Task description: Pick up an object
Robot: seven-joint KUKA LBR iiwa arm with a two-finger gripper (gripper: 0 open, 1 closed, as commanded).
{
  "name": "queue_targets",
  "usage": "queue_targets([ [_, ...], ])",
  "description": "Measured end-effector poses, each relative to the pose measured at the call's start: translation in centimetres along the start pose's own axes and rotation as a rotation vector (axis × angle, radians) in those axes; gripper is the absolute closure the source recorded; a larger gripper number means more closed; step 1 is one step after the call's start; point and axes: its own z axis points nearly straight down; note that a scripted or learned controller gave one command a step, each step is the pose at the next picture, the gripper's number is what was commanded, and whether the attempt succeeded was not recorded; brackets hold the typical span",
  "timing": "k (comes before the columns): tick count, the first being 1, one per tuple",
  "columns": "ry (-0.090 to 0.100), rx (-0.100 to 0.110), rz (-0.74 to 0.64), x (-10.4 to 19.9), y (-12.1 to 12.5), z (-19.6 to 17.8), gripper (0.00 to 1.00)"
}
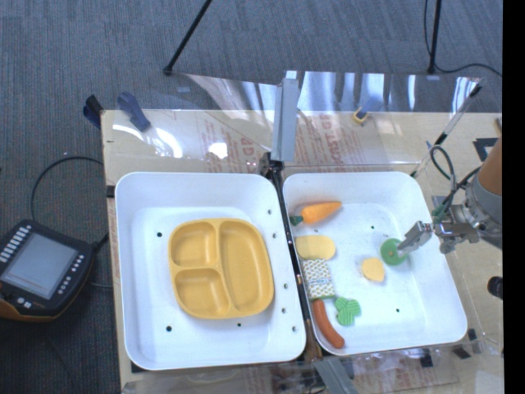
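The right bin holds several toy foods. An orange carrot lies at its back left, with a pale yellow oval piece and a patterned block in front of it. A red sausage and a green leafy piece lie near the front. A small yellow-orange piece sits mid-bin. A green round object lies just right of centre. My gripper reaches in low from the right, its tip touching or just over the green round object's right side.
The left bin carries a yellow divided plate. A clear panel and a grey post stand behind the bins. A control pendant lies on the floor at left. Cables hang beside the right bin's rim.
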Motion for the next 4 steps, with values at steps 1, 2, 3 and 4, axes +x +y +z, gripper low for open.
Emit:
queue_targets([
  [1, 0.000, -0.002, -0.045, 0.7, 4.5, 10.9, 0.00],
  [2, 0.001, -0.002, -0.044, 0.7, 4.5, 9.9, 1.00],
  [3, -0.001, -0.016, -0.072, 10.9, 5.9, -3.4, 1.00],
  [4, -0.001, 0.002, -0.009, 11.2, 1.6, -0.3, 1.00],
])
